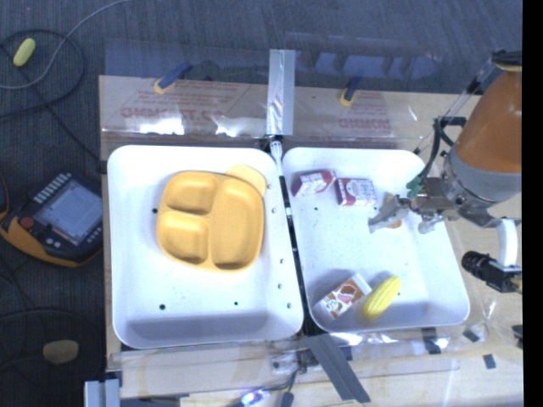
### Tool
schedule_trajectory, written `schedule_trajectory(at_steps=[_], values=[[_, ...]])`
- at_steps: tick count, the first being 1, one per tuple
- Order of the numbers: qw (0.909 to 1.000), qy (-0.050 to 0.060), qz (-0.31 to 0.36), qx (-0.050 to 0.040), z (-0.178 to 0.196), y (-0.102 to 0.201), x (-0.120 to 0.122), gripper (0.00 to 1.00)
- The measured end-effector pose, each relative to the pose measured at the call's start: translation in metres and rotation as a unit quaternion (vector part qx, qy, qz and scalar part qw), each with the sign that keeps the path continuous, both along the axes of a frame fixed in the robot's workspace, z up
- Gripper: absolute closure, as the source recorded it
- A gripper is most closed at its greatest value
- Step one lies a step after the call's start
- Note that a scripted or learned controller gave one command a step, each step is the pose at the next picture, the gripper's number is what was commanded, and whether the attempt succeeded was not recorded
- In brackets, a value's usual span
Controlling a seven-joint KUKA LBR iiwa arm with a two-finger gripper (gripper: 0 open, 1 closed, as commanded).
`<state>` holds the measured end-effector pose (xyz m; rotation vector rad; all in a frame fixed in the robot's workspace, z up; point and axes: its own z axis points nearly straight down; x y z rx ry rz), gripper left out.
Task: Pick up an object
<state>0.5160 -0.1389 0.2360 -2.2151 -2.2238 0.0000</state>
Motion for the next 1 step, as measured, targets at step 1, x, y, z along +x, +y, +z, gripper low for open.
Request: schedule_trajectory(at_steps=[1], values=[[0.9908, 0.001, -0.135, -0.0007, -0.0646, -0.0432, 0.0846, 0.0]])
